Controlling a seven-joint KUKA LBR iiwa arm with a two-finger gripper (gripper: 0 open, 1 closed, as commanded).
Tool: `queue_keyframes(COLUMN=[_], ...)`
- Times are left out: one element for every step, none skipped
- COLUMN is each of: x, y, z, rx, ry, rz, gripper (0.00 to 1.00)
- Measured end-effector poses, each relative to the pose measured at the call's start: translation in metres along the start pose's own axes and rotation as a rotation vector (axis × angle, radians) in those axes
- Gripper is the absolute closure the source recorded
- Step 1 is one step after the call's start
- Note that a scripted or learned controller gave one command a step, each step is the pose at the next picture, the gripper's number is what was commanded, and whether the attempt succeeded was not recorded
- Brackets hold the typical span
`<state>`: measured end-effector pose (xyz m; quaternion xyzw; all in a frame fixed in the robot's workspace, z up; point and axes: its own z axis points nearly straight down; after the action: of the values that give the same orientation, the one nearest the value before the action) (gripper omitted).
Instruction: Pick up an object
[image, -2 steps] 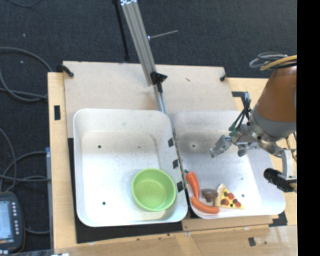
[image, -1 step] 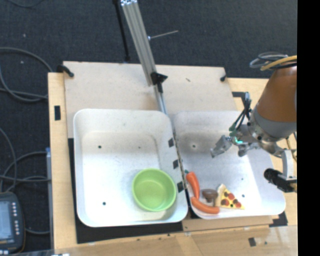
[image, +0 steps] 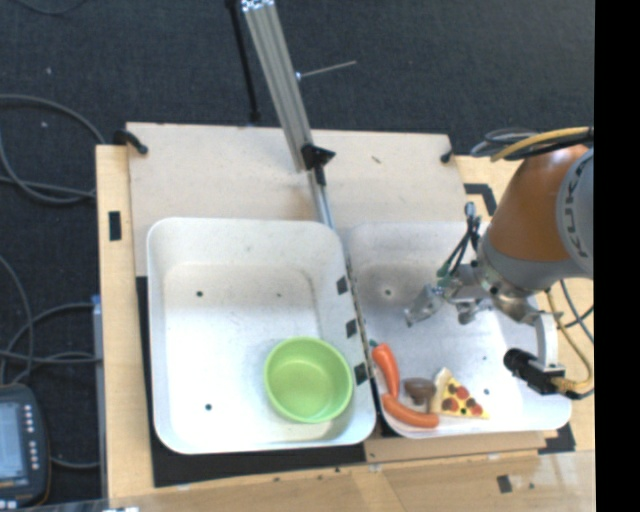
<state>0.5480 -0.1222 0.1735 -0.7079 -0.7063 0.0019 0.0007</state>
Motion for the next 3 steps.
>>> queue_keyframes(x=[0.002,0.0,0.0], y=[0.006,0.006,0.007], z=[0.06,0.073,0.062], rx=[0.0,-0.002,-0.006], ry=[0.0,-0.001,0.002], rz=[0.0,0.0,0.006], gripper=[0.0,0.0,1.0])
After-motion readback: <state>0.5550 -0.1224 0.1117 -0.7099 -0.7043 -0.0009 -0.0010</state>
